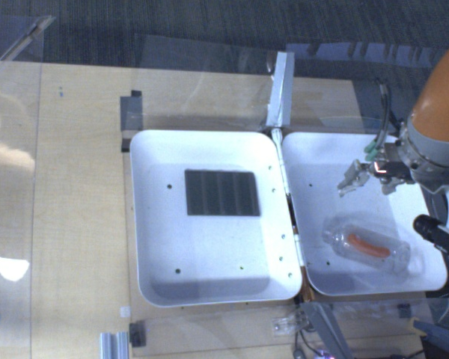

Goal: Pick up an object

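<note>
Camera view, slanted down on bench. Right bin (314, 155) taken as landmark. Clear plastic bottle (367, 247) with orange piece inside, lying on its side on the floor of right bin, toward near edge. Gripper (368, 176) over far right part of right bin, above and apart from bottle; fingers spread, nothing between them. Orange band of arm (441, 103) beyond right bin's far right corner. Left bin (153, 200) touching right bin's left wall; dark ribbed pad (221, 193) flat on its floor.
</note>
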`<state>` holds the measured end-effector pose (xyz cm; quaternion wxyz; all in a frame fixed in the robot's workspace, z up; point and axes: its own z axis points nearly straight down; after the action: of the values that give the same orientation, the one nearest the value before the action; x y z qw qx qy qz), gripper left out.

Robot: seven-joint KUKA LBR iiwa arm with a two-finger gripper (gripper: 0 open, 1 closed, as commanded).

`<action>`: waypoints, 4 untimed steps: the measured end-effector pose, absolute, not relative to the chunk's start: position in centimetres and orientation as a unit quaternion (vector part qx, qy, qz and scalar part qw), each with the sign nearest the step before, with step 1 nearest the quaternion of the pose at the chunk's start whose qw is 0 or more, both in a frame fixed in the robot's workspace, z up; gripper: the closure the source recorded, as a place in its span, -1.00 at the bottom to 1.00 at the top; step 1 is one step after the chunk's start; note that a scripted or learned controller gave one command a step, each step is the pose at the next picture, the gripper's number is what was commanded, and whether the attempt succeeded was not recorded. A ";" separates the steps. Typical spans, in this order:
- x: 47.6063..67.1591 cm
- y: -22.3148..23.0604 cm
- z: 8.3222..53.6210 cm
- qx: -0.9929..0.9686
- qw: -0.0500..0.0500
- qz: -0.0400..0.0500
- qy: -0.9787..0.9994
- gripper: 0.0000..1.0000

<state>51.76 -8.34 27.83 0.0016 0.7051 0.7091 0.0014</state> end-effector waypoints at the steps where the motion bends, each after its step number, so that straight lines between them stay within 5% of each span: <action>1: 50.7 -14.3 17.2 0.722 0.001 0.001 0.692 -1.00; 2: 49.5 -17.9 9.0 0.710 0.006 0.004 0.705 -1.00; 4: 49.2 -20.5 9.0 0.671 0.006 0.004 0.741 -1.00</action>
<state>49.15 -20.48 8.97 0.0058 0.6712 0.7412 0.0039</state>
